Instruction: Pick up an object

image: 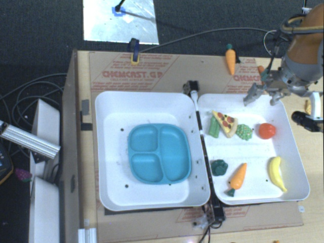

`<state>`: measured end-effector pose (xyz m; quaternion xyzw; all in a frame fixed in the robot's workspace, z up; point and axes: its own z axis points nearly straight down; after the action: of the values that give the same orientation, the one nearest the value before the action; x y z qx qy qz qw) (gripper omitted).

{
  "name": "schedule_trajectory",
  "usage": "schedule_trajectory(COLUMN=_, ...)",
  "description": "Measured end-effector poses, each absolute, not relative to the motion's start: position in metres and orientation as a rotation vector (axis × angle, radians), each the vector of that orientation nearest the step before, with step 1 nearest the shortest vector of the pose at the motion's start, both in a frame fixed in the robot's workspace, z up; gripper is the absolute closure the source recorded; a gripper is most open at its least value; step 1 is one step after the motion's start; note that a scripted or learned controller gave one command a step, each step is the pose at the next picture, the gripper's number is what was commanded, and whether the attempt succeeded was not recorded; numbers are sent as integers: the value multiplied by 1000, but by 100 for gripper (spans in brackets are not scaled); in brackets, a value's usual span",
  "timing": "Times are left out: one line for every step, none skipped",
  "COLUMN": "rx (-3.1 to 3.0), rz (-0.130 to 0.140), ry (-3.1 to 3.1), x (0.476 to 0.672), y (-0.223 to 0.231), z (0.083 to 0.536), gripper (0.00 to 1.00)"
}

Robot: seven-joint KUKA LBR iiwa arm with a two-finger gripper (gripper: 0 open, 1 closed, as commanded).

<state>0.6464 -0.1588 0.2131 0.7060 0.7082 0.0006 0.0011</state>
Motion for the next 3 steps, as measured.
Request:
schedule_trajectory(rx=2220, rz=-2, ry=2223, x=633, y=-207, z=128, gripper=0)
schedule_trajectory(rx=2218, rz=2, ry=2223, x=582, y=-162, z=144, gripper=0)
schedule_trajectory(rx=2221, rz=-1, ry=2223, x=506, y=-151, z=103, gripper=0)
